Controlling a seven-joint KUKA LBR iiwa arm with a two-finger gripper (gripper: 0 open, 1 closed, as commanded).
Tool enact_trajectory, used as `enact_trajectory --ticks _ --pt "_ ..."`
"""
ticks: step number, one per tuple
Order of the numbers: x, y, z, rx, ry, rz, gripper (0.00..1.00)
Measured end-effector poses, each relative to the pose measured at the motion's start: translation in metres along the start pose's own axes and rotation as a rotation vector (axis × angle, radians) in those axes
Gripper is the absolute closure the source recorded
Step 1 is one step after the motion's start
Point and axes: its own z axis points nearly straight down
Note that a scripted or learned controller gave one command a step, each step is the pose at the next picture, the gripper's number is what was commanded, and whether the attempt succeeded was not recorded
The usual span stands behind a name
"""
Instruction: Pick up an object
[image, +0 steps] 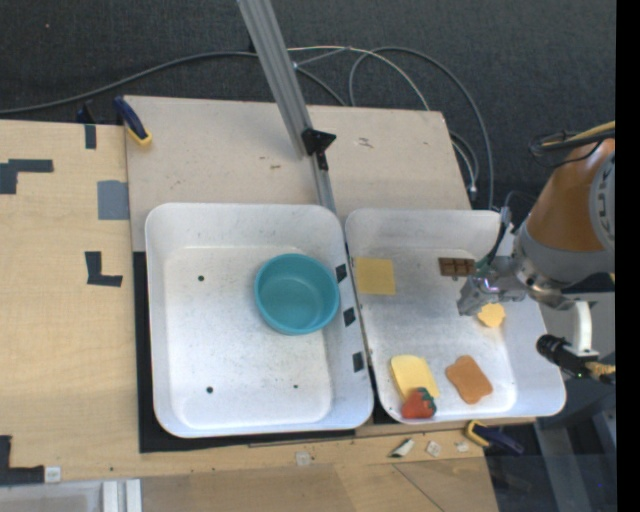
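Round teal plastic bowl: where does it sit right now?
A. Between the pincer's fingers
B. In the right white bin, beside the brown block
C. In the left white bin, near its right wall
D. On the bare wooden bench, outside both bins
C: the round teal plastic bowl rests on the floor of the left white bin, close to the wall it shares with the right white bin.

small yellow chunk (491, 317) lies in the right bin (420, 225), near its right wall.

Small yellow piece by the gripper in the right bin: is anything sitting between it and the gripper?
Nothing visible. The gripper sits just up and left of the small yellow piece, with bare bin floor around it. The brown block lies further up, and the orange piece lower down, both off to the side.
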Motion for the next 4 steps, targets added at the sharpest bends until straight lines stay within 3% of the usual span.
enact_trajectory --ticks 1,2,4 --pt "0.002 0.011 -0.053 -0.001 0.0 -0.001 1.0" --pt "0.001 0.004 -0.1 -0.001 0.0 0.0 1.0" --pt "0.102 -0.016 -0.084 0.006 0.003 -0.004 1.0"
